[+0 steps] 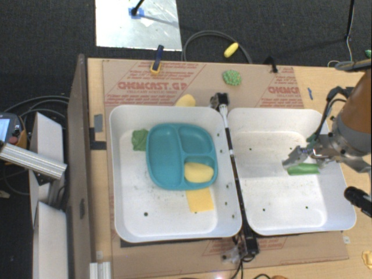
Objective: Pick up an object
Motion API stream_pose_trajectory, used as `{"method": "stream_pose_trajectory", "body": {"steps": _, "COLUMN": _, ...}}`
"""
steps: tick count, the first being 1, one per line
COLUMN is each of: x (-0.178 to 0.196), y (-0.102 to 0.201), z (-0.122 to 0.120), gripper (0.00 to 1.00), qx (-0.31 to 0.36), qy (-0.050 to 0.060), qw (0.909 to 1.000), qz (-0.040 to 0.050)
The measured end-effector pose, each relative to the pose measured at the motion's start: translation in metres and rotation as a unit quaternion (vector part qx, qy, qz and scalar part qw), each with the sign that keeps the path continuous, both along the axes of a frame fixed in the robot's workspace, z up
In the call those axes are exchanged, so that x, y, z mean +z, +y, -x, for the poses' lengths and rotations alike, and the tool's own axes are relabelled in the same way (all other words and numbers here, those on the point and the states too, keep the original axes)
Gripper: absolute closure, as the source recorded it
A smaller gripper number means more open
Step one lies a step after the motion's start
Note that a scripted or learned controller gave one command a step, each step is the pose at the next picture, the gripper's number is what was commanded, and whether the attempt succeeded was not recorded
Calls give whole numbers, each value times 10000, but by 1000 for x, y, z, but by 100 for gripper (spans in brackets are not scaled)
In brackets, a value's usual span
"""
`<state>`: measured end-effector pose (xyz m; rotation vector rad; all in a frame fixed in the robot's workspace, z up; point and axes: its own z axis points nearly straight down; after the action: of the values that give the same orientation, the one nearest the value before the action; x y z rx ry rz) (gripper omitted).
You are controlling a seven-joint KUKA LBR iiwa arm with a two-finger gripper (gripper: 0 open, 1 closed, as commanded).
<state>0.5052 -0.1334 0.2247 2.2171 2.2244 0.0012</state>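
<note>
The gripper hangs low in the right bin, right over a green stick; whether its fingers are apart, I cannot tell. The left bin holds a blue tray (yellow lump inside).

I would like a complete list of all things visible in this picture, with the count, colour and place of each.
Bins: 2, white, side by side on the bench.
Divided plate: 1, teal, in the left bin.
Lemon-like piece: 1, yellow, in the plate's lower right compartment.
Flat square: 1, yellow, left bin, partly under the plate's near edge.
Leafy piece: 1, green, left bin, at the plate's left edge.
Long piece: 1, green, right bin, just under the gripper.
Round piece: 1, green, on the board behind the bins.
Rounded piece: 1, yellow, behind the left bin's rim.
Gripper: 1, grey, over the right bin.
</note>
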Motion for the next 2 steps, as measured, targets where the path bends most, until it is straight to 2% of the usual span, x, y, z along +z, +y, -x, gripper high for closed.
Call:
{"method": "stream_pose_trajectory", "body": {"steps": 1, "x": -102, "y": -40, "z": -13, "gripper": 0, "qx": -21, "qy": 18, "qw": 10000, "qz": 2}}
{"method": "stream_pose_trajectory", "body": {"steps": 2, "x": -139, "y": -41, "z": -1, "gripper": 0, "qx": -14, "qy": 21, "qw": 10000, "qz": -7}}
